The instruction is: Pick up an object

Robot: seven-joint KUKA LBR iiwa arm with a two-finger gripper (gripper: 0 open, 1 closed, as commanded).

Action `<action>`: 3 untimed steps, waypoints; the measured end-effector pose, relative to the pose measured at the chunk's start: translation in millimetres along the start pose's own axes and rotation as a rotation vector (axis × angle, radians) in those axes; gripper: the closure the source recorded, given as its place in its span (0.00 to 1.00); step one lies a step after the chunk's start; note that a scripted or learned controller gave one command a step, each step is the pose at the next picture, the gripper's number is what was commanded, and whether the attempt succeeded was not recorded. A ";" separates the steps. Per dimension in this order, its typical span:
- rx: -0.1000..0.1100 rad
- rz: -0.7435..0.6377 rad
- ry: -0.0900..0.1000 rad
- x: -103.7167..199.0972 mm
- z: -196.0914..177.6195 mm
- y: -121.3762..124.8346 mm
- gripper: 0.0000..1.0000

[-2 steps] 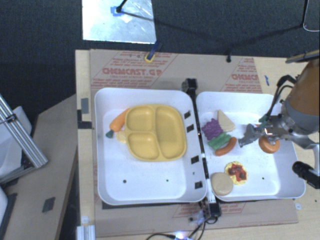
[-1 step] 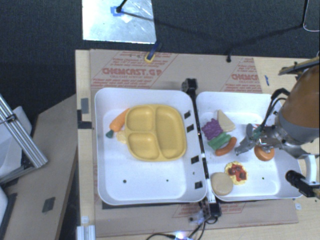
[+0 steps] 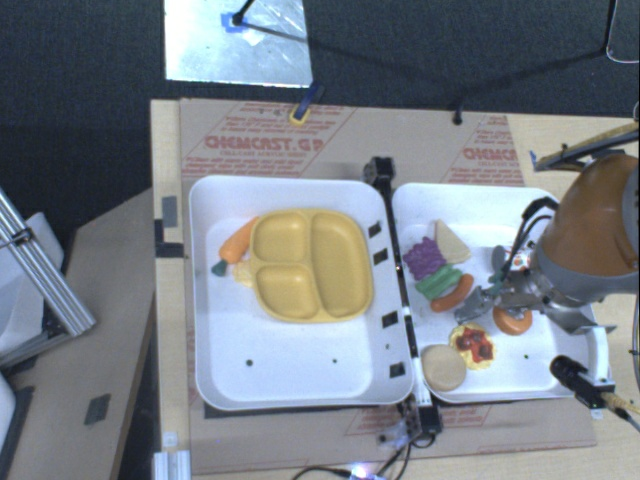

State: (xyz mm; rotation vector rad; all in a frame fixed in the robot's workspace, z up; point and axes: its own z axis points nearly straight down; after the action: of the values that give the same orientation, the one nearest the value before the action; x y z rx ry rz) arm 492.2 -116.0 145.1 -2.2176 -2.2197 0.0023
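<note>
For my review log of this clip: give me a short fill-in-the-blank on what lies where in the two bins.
1. The yellow divided tray lies in the ____ bin.
2. The carrot touches the tray's ____ edge.
3. The purple grapes lie in the ____ bin, just above a green piece.
4. The gripper is over the ____ bin.

Missing words: left; left; right; right

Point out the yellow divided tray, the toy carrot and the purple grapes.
yellow divided tray (image 3: 335, 258): camera view, floor of its long right compartment.
toy carrot (image 3: 238, 240): camera view, middle of the orange body.
purple grapes (image 3: 424, 258): camera view, centre of the bunch.
</note>
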 end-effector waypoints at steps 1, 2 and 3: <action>-0.002 0.000 -0.001 -1.5 40.7 1.7 0.00; -0.013 0.001 -0.003 -2.6 53.0 5.7 0.00; -0.027 0.004 -0.014 -7.1 41.8 8.3 1.00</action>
State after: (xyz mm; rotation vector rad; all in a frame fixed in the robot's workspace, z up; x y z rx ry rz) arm 500.3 -123.1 103.3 -2.2427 -2.2362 -0.0120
